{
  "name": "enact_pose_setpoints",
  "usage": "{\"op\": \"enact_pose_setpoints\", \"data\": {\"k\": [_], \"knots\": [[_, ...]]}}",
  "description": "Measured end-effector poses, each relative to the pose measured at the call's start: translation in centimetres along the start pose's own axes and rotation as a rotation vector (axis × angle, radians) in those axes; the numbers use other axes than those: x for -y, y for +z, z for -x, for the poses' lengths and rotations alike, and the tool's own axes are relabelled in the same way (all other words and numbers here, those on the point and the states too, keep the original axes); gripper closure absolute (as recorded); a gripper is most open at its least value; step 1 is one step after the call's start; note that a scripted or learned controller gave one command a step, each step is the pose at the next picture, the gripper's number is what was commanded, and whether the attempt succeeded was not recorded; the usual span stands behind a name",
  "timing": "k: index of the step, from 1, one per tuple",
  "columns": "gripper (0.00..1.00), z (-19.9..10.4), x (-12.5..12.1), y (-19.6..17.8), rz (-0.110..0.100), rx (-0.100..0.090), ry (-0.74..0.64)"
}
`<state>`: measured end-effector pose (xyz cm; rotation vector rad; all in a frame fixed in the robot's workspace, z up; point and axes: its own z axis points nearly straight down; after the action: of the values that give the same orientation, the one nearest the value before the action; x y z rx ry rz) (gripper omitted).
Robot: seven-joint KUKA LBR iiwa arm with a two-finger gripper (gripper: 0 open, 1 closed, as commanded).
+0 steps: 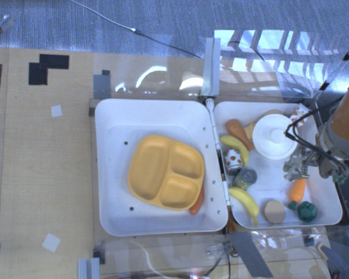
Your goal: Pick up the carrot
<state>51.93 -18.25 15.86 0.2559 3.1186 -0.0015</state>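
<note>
Closest to us along the bottom edge, we see the bench (41,202), and on it the two shallow white bins lie side by side so that things can be moved from one to the other. We take the left bin (113,214) first: it carries a yellow divided tray (163,170), set at a tilt near the middle, with a reddish sausage (196,202) tucked against the tray's lower right edge. We find the right bin (331,211) far more crowded. Our arm (344,127) reaches in from the right, its orange band above the wrist, and the gripper (296,168) hangs low over the bin's right half, just above the carrot (298,189); we judge it is placed there for a grasp, though we cannot tell how far the hand is open, and we see nothing between its parts. That carrot, orange and fairly upright in the view, lies near the bin's lower right corner, touching or just beside a dark green broccoli (306,211). A white round lid (273,135) sits up the bin. Two bananas (235,147) lie along the left wall, a can (245,178) between them, with a brown drumstick (239,131) above and a tan stone (274,211) below. We judge the crowding makes a clean grip harder.
</note>
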Motion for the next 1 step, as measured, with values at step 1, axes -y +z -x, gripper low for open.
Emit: {"op": "enact_pose_setpoints", "data": {"k": [1], "knots": [[1.0,-2.87,1.52,3.27,0.001,-0.006,-0.252]]}}
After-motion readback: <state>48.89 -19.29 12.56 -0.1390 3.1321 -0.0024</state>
